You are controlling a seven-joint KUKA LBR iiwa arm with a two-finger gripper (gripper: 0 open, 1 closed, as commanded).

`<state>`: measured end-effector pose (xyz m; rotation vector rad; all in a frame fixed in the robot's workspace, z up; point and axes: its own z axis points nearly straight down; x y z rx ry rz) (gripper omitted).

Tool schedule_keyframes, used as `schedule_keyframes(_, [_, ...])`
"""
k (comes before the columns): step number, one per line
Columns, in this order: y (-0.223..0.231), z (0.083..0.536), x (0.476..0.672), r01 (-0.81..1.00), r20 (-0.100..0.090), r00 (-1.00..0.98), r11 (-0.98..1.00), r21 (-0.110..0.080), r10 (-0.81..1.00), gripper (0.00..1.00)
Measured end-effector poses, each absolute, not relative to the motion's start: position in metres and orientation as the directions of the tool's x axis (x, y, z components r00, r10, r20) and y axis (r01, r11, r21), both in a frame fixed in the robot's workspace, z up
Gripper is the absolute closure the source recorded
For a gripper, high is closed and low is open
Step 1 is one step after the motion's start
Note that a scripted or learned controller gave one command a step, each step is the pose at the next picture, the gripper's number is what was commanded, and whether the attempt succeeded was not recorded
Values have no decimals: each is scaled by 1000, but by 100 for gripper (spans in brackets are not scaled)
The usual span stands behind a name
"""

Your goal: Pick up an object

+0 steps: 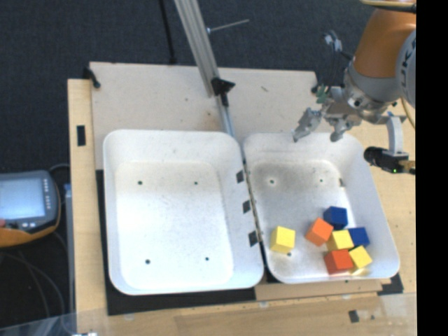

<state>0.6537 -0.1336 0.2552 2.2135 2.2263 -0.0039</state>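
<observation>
The arm (381, 44) is cut off by the top and right edges, so only its orange band and wrist show. The gripper (320, 127) hangs above the far rim of the right bin (308, 275). At the near right of that bin the clustered blocks overlap: the red block (339, 261) and a yellow block (360, 257) hide part of each other's edges. The grey handheld unit (24, 205) at the far left is cut off by the left edge; its screen is too blurred to read.
</observation>
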Motion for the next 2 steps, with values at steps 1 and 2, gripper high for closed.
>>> schedule_keyframes(1, [-153, 190, 580, 1000, 0, 3, -3, -10, 1000, 0])
schedule_keyframes(2, [-207, 95, 575, 1000, -2, 4, -4, 1, 1000, 0])
